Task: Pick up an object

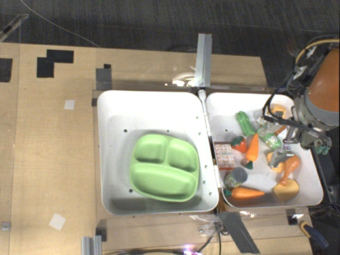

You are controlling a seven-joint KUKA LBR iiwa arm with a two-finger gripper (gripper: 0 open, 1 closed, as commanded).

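Two white bins sit side by side; we see a green divided plate (163, 167) in the left bin (109, 142), and toy vegetables, including an orange carrot (247, 193), in the right bin (223, 110). Above these toys hangs the gripper (282, 152); whether it pinches anything we cannot tell.

Lime-green tray (163, 168) in white bin (114, 142); orange carrots (247, 193), green veg (245, 123), red-print card (223, 155).

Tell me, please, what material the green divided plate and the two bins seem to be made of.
The green divided plate: probably matte plastic, with one even colour and soft moulded edges. The left bin and right bin: likely smooth white plastic, slightly glossy, with rounded corners.
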